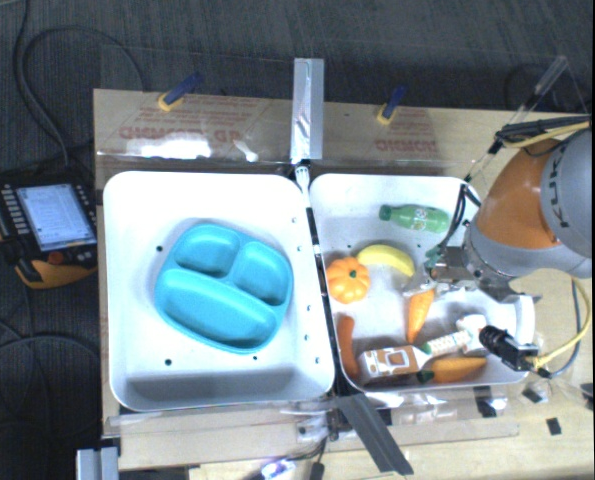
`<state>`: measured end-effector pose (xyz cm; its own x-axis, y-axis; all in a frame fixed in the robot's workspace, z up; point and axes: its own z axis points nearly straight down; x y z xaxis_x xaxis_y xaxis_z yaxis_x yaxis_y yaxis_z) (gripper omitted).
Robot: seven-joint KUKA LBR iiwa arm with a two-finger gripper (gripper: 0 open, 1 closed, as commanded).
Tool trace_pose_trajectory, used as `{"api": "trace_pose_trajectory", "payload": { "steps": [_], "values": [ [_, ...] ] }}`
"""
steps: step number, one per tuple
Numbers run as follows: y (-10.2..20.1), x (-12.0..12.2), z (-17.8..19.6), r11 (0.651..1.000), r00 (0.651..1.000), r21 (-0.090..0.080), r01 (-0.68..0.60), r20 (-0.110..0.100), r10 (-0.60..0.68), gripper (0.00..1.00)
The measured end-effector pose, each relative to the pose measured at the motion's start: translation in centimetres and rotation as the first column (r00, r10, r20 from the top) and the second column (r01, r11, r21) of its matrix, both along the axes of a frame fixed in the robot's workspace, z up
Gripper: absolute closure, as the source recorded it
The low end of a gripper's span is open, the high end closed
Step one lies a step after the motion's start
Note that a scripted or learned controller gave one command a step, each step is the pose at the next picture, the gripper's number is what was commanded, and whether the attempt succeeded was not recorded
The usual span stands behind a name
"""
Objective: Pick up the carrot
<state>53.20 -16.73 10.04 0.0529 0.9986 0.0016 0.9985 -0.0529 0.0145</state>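
Observation:
A short orange carrot (418,315) lies in the middle of the right bin (377,190), its thick end pointing up toward my gripper (435,276). The gripper hangs right over that upper end, touching or nearly touching it; the view does not settle whether it has hold. A second long orange piece (458,369) lies by the bin's front right corner. A darker orange-red piece (345,341) rests against the left wall. The arm's orange band (515,210) and grey body cover the bin's right side.
The right bin also holds a green bottle (414,216), a banana (388,259), a small orange pumpkin (348,280) and a brown bottle (404,358) lying down. A blue divided plate (224,284) sits in the left bin (137,208). A pendant (42,223) lies off the bench, left.

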Motion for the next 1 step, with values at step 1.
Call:
{"api": "trace_pose_trajectory", "payload": {
  "steps": [1],
  "values": [
    [7.8, 1.26, 10.97, 0.998, 0.998, -0.002, 0.058, -0.017, -0.058, 1.0]
  ]
}}
